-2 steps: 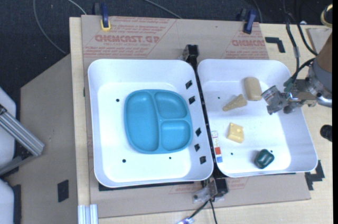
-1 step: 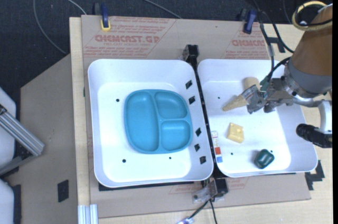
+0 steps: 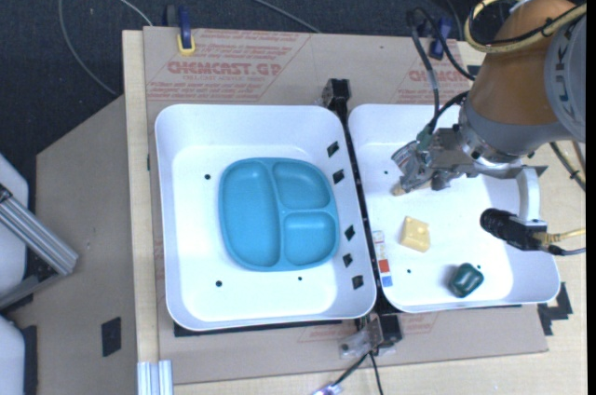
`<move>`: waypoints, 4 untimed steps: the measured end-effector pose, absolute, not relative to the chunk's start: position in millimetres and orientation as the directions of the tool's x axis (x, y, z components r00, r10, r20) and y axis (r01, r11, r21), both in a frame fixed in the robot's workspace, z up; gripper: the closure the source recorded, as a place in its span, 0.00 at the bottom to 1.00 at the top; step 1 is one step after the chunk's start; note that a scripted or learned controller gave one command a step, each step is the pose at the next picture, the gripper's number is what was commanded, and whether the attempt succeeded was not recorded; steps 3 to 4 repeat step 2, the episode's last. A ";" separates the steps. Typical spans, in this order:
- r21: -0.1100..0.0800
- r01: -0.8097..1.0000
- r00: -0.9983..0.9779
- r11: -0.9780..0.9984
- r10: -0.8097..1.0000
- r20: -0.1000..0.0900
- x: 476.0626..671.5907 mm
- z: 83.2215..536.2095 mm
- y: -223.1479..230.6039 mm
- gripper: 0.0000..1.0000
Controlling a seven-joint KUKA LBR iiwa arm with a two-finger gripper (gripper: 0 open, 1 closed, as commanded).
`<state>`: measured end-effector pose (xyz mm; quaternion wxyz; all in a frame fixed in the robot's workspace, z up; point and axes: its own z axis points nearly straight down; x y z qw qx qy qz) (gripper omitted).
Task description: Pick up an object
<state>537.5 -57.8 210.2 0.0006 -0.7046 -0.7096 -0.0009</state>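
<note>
- While the arm (image 3: 521, 76) reaches in from the right, its pincer (image 3: 410, 171) hangs over the upper part of the right bin (image 3: 372, 137), near that bin's left half.
- Whether the pincer is wide or narrow I cannot tell; its tips are small and blurred against the white floor, and no object can be made out between them.
- Below the pincer and apart from it, a pale yellow block (image 3: 415, 234) lies on the right bin's floor, roughly at the middle.
- Further down and to the right, a dark teal object (image 3: 466, 279) sits near the bin's lower rim, well apart from the pincer and close to the yellow block without touching it.
- A black cylindrical part (image 3: 507, 227) juts over the right bin's right side, just below the arm.
- Along the right bin's left wall lies a small strip with red and blue marks (image 3: 383, 259).
- The left bin (image 3: 186, 197) holds a blue divided plate (image 3: 277, 212) with three compartments, lying flat near the bin's centre.
- Both bins rest side by side on a brown board (image 3: 242, 58) on the bench, and a blue and yellow clamp (image 3: 185, 28) grips the board's upper left edge.
</note>
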 end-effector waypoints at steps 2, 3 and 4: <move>0.002 1.000 -0.006 0.006 1.000 0.002 548.4 225.9 51.5 1.00; 0.002 1.000 -0.006 0.006 1.000 0.002 548.4 225.9 51.5 1.00; 0.002 1.000 -0.006 0.006 1.000 0.002 548.4 225.9 51.5 1.00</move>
